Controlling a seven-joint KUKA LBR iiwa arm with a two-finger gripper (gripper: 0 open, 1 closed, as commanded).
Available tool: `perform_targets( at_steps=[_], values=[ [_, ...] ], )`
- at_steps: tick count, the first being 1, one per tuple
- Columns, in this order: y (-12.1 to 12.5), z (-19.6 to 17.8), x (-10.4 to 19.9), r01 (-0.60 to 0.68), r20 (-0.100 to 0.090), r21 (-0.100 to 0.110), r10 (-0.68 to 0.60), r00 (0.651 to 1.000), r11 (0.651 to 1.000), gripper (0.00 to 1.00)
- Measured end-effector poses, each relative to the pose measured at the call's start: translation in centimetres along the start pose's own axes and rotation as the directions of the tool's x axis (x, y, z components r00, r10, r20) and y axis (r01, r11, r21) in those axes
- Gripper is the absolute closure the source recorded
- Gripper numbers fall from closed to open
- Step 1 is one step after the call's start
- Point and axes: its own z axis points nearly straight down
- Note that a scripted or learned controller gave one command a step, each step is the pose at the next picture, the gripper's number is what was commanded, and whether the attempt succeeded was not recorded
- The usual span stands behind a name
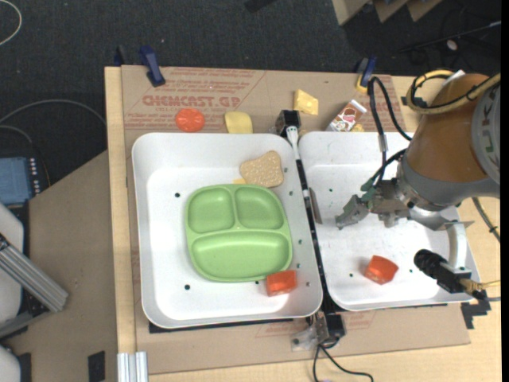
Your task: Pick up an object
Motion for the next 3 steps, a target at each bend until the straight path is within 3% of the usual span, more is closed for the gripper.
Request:
perform_targets(
  at_steps=[1, 2, 3],
  values=[
    [4.2, 1.4, -7.1, -0.005, 0.005, -0.003, 0.005, 1.000, 1.000, 0.00],
    [-2.9, 10.4, -6.0, -0.003, -0.003, 0.008, 0.003, 1.000, 1.000, 0.00],
    [6.1, 9.9, -15.7, 0.001, -0.015, 0.006, -0.001, 1.000, 1.000, 0.00]
  ],
)
